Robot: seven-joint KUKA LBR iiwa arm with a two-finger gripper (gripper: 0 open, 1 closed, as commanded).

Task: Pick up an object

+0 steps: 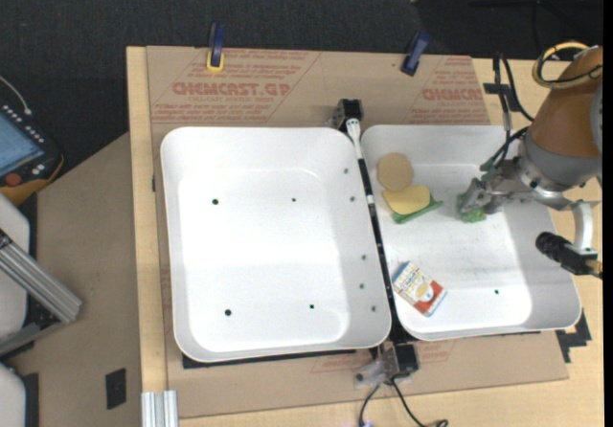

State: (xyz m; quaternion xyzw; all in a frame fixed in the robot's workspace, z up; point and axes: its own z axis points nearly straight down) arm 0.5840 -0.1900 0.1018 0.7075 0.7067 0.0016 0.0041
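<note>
While the left bin (192,224) lies bare, the right bin (536,310) holds everything else. From the right, the arm (565,133) reaches over its far side, its gripper (474,203) low on a small green object (471,213); whether the jaws grip it cannot be told. Left of that lie a yellow sponge (409,200) and, touching it on the far side, a tan disc (395,169). A small box (420,287) sits near the front.

Sponge (409,202) right of round disc (395,169)

two clamps (215,47), perhaps a monitor (19,143)
</note>
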